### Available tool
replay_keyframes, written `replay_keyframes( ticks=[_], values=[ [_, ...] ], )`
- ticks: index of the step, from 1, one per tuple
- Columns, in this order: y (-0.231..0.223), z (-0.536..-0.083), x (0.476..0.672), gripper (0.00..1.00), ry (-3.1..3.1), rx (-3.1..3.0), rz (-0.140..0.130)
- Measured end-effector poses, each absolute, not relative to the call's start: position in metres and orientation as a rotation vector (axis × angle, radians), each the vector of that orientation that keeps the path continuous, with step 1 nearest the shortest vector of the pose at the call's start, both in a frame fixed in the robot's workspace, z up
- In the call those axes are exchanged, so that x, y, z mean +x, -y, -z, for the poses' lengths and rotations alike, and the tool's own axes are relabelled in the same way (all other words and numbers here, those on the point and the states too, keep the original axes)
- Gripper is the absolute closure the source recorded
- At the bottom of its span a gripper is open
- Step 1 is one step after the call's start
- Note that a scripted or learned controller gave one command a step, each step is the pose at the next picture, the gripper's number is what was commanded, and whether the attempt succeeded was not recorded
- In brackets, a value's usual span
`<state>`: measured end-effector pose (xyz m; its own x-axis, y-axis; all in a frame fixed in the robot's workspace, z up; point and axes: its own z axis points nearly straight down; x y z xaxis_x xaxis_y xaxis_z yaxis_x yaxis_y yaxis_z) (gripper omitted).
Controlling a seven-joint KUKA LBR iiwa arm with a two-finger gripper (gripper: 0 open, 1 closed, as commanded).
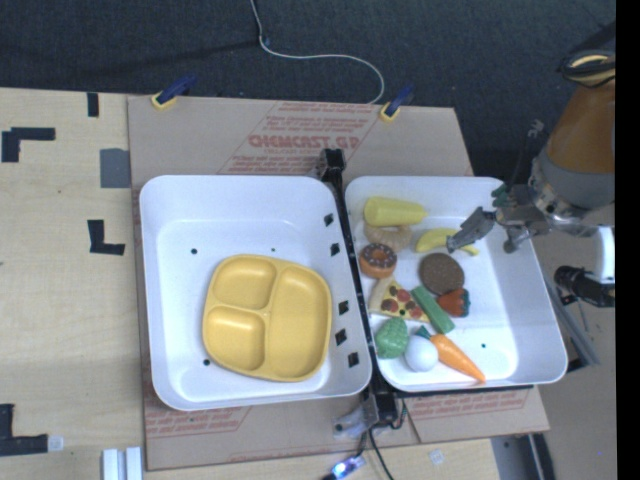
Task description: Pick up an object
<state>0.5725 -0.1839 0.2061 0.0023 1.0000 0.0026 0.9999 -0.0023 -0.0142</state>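
The right bin holds several toy foods: a yellow pepper, a small banana, a donut, a brown patty, a pizza slice, a green cucumber, a red piece, a green vegetable, a white egg and a carrot. My gripper hangs over the bin's upper right part, just right of the banana. It looks open, with nothing between its fingers. One dark finger reaches toward the banana.
The left bin holds a yellow divided plate. A black clip divider runs between the bins. The arm's orange band stands at the right edge. A white cable lies behind the bins.
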Motion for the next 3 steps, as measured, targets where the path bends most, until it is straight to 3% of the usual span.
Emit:
replay_keyframes(
  ticks=[1, 3],
  values=[
    [0.184, -0.213, 0.575, 0.00, 2.222, -2.219, -0.002],
    [0.183, -0.092, 0.566, 0.00, 2.219, -2.217, -0.007]
  ],
)
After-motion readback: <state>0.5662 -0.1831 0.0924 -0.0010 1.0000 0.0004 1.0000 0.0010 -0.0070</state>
